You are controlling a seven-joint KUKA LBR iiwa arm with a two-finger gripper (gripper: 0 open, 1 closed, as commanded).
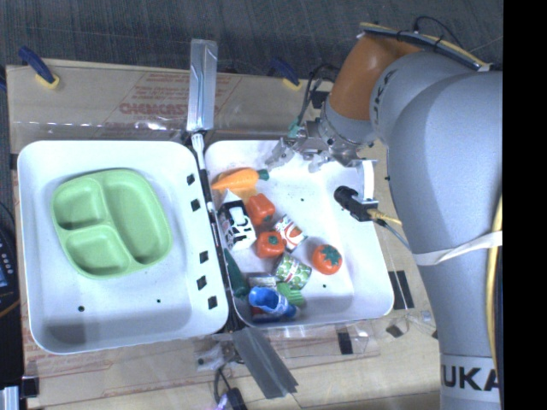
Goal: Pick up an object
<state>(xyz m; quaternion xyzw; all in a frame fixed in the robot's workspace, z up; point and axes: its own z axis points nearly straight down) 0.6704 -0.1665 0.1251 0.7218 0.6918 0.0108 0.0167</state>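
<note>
My gripper (299,155) hangs over the far end of the right bin (369,267), its two fingers spread open with bare white floor between them. Just to its left and nearer lies an orange carrot (235,179) with a green top. Further toward the front are a red pepper (261,209), a black-and-white packet (237,223), a small red tomato (270,244), a red-and-white wrapper (292,233) and a round orange-red fruit (326,259). Nothing sits between the fingers.
A green wrapper (293,273) and a blue item (269,303) lie at the right bin's front. The left bin (51,314) holds a green divided tray (109,220). A black-clipped divider (205,229) separates the bins. The grey arm (427,143) covers the right side.
</note>
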